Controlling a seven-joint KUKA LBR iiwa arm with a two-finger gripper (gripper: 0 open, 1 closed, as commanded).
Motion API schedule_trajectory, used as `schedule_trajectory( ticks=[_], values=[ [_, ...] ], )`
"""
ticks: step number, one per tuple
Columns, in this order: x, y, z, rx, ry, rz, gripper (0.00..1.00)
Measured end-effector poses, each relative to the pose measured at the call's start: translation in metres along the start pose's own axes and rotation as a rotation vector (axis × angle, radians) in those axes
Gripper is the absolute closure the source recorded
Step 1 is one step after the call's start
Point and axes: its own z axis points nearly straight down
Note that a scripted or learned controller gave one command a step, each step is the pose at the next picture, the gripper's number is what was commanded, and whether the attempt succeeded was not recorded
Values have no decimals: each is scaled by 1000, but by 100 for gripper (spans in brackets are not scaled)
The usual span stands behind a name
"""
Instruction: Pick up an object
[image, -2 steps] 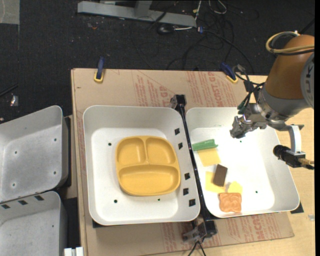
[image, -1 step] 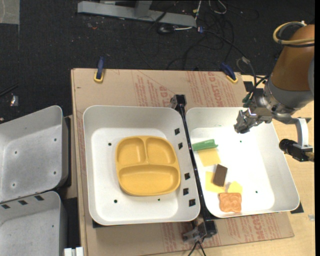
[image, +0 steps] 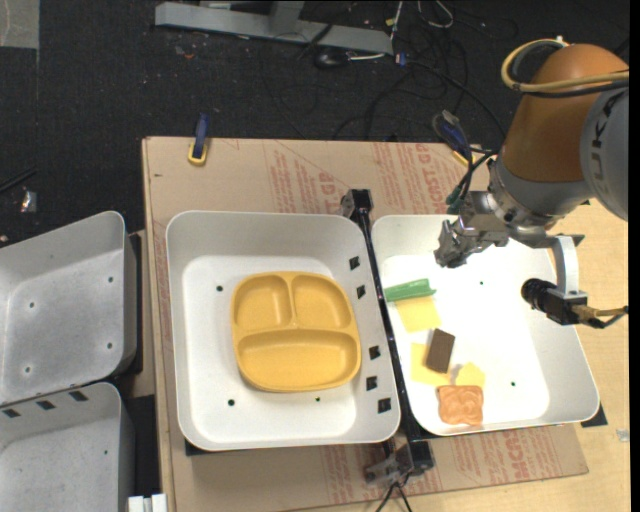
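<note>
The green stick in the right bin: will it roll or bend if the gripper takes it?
The green stick looks straight and even, so probably stiff. It seems thin and long, so it may roll when pushed sideways. It lies close to the bin wall, which could hamper the gripper.

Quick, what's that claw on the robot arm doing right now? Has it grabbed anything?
Gripper: above the far part of the right bin, beyond the green block; nothing visible between its fingers, and whether it is open or closed cannot be told.

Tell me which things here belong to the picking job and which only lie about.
Job:
gripper
green flat stick
yellow square pieces
brown rectangular block
orange textured square
right white bin

Lying about:
yellow divided plastic tray
blue-and-yellow clamp
</note>
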Motion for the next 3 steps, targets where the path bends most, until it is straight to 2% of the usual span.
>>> schedule_trajectory(
  ticks=[1,2,3],
  values=[
    [58,-10,13,3,1,-1,100],
    [107,-7,24,2,0,0,100],
    [157,-11,16,0,0,-1,100]
  ],
)
